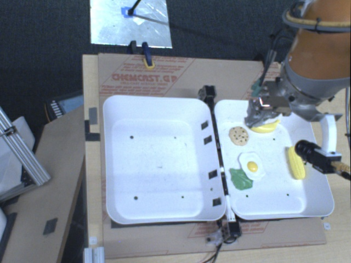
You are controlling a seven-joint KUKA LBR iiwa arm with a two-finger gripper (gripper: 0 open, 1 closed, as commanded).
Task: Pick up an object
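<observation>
In the right bin lie several toy foods. A brown cookie sits near the bin's left wall, with a fried egg and a green leaf piece below it. A yellow corn cob lies toward the right. A yellow banana-like piece lies at the back of the bin. My gripper is down on the left end of that yellow piece and covers part of it. I cannot see whether the piece sits between its tips.
The left bin stands beside the right one, with a black divider strip between them. Both rest on a cardboard sheet. A shiny foil square lies beyond the bench's far edge.
</observation>
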